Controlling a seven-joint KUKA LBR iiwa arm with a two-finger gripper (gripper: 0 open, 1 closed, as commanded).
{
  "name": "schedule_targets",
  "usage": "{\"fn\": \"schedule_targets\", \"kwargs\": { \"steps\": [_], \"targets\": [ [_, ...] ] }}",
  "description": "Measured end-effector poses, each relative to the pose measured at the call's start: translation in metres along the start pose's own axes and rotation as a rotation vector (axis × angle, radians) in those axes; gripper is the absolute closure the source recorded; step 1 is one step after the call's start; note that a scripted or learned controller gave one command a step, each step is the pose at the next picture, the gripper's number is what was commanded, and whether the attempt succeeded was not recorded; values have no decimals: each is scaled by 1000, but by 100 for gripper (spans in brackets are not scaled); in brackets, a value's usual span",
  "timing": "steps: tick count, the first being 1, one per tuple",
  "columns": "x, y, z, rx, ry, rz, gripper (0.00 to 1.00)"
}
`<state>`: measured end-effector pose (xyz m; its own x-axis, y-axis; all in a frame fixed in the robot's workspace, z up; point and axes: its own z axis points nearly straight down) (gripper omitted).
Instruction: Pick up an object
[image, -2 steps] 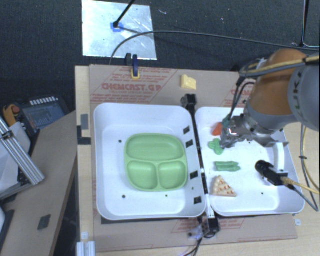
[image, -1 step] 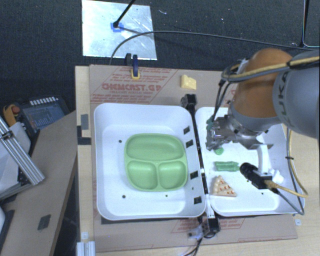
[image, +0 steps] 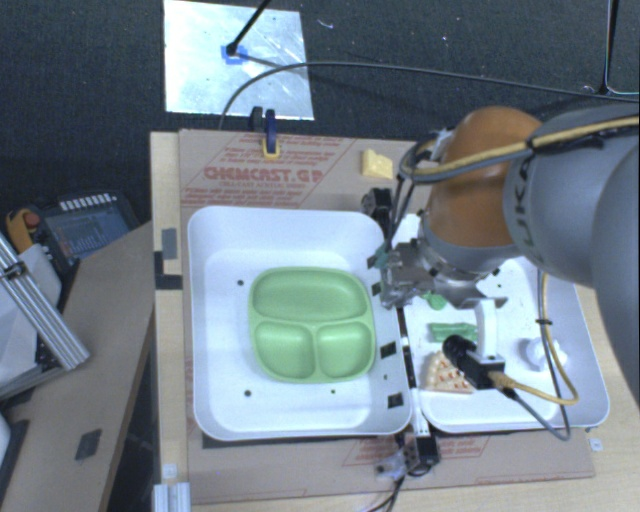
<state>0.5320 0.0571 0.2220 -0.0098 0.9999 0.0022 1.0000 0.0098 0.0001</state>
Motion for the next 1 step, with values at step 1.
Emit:
{"fn": "schedule_targets", "kwargs": {
  "steps": [1],
  "targets": [
    [47,-10,-9,-2,0,0,100]
  ]
}}
